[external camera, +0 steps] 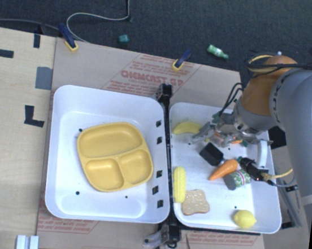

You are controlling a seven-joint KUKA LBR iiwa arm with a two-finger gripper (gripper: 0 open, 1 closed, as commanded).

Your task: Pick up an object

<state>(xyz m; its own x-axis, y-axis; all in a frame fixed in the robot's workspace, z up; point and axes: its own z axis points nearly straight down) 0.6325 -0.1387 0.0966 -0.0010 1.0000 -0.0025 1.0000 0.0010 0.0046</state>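
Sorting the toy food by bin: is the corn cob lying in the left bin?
No. The corn cob lies in the right bin, against its left wall.

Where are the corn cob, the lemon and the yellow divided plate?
corn cob (179,184): camera view, middle of the cob, right bin's left side.
lemon (244,219): camera view, centre of the fruit, right bin's near corner.
yellow divided plate (110,139): camera view, large compartment's floor, left bin.

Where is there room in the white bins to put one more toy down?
Left bin: bare white floor all around the yellow tray, widest along the near edge. Right bin: a patch between the cracker and the lemon. It is crowded under the gripper, by the carrot.
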